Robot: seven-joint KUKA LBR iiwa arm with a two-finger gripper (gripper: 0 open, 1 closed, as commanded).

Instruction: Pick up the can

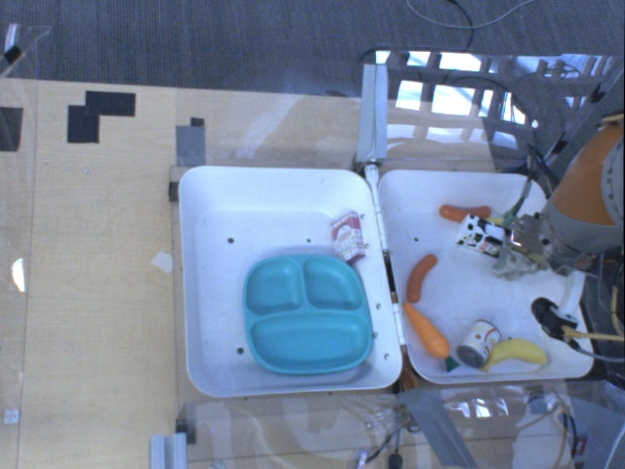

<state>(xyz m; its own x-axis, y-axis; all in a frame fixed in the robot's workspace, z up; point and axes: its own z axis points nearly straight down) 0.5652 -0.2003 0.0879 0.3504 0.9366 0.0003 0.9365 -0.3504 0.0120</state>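
I see two white bins side by side on the bench. The left bin has a teal divided plate sitting in its lower middle, three compartments, flat. A small red and white packet lies just above the plate's upper right corner, close to the bin's right wall.

The right bin carries the clutter. The can lies tipped on its side near the bin's front edge, white label with dark markings, open end facing roughly toward the camera. A banana touches it on the right, curving along the front wall. A carrot lies just left of the can, slanted, green tip pointing down at the can's base. A red-orange sausage sits above the carrot, near the bin's left wall. Another orange sausage-like piece lies near the back, and a small white box with black print is just below and right of it.

The arm comes in from the right, orange band visible. The gripper hangs over the bin's right middle, right beside the white box, well apart from the can. I cannot tell how it is set; too small and blurred. Nothing visibly held.
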